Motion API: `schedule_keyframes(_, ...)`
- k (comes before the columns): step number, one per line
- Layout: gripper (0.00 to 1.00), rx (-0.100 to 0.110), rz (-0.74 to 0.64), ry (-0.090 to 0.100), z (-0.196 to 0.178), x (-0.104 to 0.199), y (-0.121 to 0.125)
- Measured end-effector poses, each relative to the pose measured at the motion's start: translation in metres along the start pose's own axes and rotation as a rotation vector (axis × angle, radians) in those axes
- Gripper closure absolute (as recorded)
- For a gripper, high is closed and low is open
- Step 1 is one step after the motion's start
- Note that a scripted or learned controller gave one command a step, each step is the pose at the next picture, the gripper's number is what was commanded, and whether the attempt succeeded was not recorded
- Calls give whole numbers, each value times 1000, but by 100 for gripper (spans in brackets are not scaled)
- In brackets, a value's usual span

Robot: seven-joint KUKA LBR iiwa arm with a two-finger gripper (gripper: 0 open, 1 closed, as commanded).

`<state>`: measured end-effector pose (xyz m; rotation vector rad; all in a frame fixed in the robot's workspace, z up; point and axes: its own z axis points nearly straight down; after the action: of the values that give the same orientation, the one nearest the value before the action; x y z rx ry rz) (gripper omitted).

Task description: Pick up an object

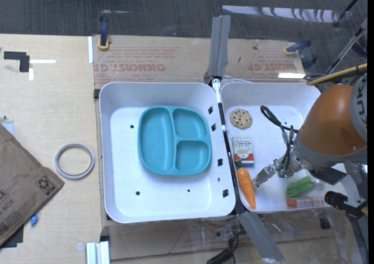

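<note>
The right bin (274, 100) holds a round cookie (240, 118), a small orange and white box (242, 150), an orange carrot (246, 187), a green vegetable piece (300, 187), a red and white packet (304, 202) and a thin black utensil (272, 117). My gripper (276, 170) hangs low over this bin, below the orange band (334, 121). It sits just right of the carrot and the box and left of the green piece. Nothing can be seen held in it.
The left bin (117, 157) holds a teal divided plate (175, 140). A tape roll (75, 160) and a cardboard box (20, 190) lie on the bench to the left. Clamps (104, 30) stand at the back edge.
</note>
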<state>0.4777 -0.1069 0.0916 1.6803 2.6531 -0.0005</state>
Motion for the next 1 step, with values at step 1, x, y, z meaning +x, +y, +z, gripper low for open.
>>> schedule_keyframes(1, 0, -1, 454, 16, -6, -68, -30)
